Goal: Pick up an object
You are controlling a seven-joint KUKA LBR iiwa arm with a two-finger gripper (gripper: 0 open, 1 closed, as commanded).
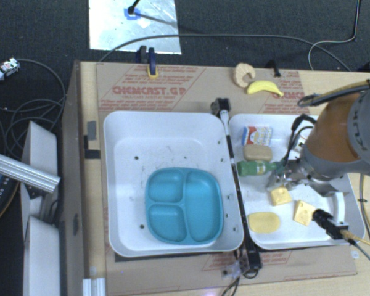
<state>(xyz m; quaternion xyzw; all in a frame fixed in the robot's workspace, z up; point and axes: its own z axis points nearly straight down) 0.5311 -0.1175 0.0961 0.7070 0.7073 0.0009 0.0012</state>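
Right now the arm (340, 142) leans in from the right over the right bin (342, 236), its orange band sitting above the wrist. The tool (283, 179) is down low inside that bin, near the end of a green bottle (256, 168) and just above a small yellow cube (280, 196). From where I stand I cannot tell whether it is released or clenched, and nothing can be seen held in it.

Around it the right bin holds a fair scatter of things: a red, white and blue carton (258, 134) near the far wall, a tan block (258, 152) just beside it, the green bottle lying on its side below that, the yellow cube, a yellow wedge with holes (304, 213) to the cube's right, and a pale yellow round piece (264, 222) near the front.

The left bin (132, 140) carries a blue divided plate (184, 205) toward its front.

Out on the surface (191, 85) behind the bins lie a banana (264, 88) and a tan ring-shaped thing (243, 74), close together.
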